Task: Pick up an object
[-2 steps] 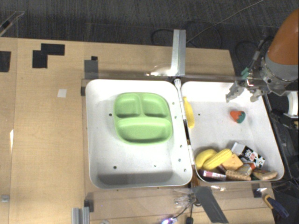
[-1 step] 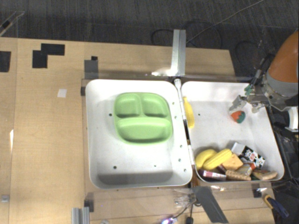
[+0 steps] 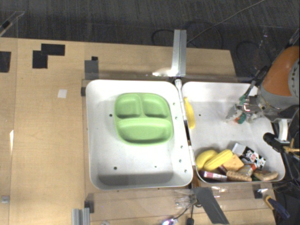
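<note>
My gripper (image 3: 241, 112) hangs over the back right part of the right bin (image 3: 213, 135), well apart from the pile of objects. That pile lies along the bin's front edge: a yellow banana-shaped toy (image 3: 218, 160), a round yellow piece (image 3: 204, 157), a tan block (image 3: 233, 163), a small black and white item (image 3: 253, 156) and a brown stick-like piece (image 3: 239, 176). Another yellow object (image 3: 188, 112) rests against the bin's left wall. A small teal bit (image 3: 240, 120) shows just under the gripper; whether it belongs to the gripper or is a separate thing is unclear.
The left bin (image 3: 101, 139) holds a green divided plate (image 3: 142, 117) near its back. A metal post (image 3: 179, 50) rises behind the divider between the bins. The arm's orange band (image 3: 283, 74) is at the right edge, with cables nearby.
</note>
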### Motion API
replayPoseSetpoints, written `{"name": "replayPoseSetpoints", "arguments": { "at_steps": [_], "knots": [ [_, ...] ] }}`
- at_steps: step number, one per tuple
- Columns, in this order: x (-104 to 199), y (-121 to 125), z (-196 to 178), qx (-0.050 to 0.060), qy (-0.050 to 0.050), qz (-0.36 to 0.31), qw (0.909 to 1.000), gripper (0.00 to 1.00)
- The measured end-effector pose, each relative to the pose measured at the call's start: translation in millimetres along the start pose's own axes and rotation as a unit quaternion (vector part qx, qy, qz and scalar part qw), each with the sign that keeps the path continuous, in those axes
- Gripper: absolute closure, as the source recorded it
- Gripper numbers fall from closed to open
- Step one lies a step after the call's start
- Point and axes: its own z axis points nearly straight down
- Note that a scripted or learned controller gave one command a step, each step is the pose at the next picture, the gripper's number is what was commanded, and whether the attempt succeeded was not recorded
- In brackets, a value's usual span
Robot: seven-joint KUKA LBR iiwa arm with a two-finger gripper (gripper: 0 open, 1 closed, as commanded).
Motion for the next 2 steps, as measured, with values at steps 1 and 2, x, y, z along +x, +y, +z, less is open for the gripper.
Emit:
{"name": "replayPoseSetpoints", "arguments": {
  "at_steps": [1, 2],
  "knots": [
    [45.0, -18.8, -75.6, 0.003, 0.000, 0.074, 0.9973, 0.00],
    [33.0, 40.6, -4.9, 0.003, 0.000, 0.018, 0.9998, 0.00]
  ]
}}
